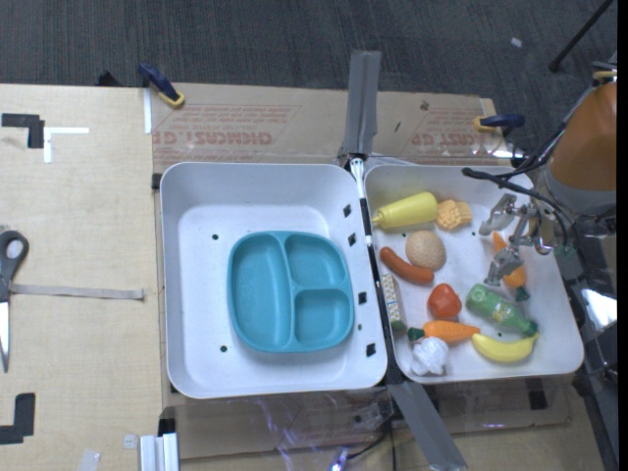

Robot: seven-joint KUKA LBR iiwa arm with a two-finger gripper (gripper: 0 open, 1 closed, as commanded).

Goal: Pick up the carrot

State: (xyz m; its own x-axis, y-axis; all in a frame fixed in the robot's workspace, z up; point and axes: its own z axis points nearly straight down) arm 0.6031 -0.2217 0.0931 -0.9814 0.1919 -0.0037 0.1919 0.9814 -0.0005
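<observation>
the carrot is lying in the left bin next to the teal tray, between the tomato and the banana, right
Not quite. The camera view shows the carrot in the right bin, not the left one; the teal tray sits alone in the left bin. The carrot does lie between the tomato and the banana.

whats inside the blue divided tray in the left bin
Nothing shows in the blue tray: all three compartments look bare. It sits flat in the left bin, covering the floor beneath it, so nothing there can be seen.
</observation>
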